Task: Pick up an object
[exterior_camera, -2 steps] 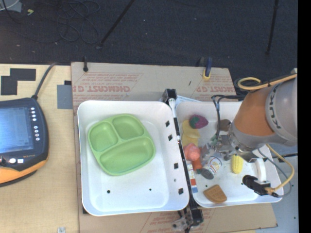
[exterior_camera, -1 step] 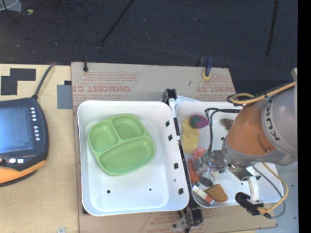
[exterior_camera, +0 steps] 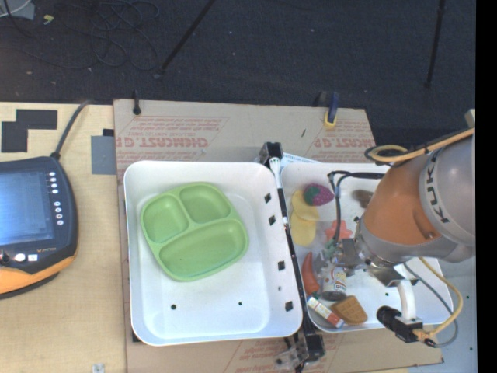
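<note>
- The cardboard sheet (exterior_camera: 233,134) under the two bins carries red print just beyond the left bin's far edge; it stands upside down in this view and seems to read "CHEMCAST GP".
- The same red print repeats on the cardboard further right, too faint to read surely.
- The grey arm (exterior_camera: 450,193) bears dark letters "KU" at the right edge.
</note>
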{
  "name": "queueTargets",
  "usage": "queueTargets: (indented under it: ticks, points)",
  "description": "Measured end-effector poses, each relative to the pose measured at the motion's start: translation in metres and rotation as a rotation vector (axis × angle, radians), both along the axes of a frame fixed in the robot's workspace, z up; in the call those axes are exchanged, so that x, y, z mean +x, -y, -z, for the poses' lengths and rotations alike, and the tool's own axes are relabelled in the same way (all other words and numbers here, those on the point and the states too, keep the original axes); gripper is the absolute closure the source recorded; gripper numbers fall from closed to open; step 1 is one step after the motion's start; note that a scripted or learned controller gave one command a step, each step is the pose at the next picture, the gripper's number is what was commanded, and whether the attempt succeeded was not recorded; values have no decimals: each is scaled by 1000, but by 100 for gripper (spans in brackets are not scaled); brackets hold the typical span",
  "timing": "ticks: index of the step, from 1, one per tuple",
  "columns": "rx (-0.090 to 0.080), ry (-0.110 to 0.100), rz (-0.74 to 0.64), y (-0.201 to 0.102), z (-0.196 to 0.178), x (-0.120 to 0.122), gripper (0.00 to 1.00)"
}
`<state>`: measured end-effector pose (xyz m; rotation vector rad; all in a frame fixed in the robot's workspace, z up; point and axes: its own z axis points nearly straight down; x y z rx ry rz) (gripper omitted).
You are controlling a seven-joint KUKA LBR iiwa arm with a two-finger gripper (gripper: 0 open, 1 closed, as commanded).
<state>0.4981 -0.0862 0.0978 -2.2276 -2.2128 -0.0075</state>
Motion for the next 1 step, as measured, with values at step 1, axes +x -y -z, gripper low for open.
queueTargets:
  ticks: [1]
  points:
    - [-2, -1, -13, -60, -92, 10, 100]
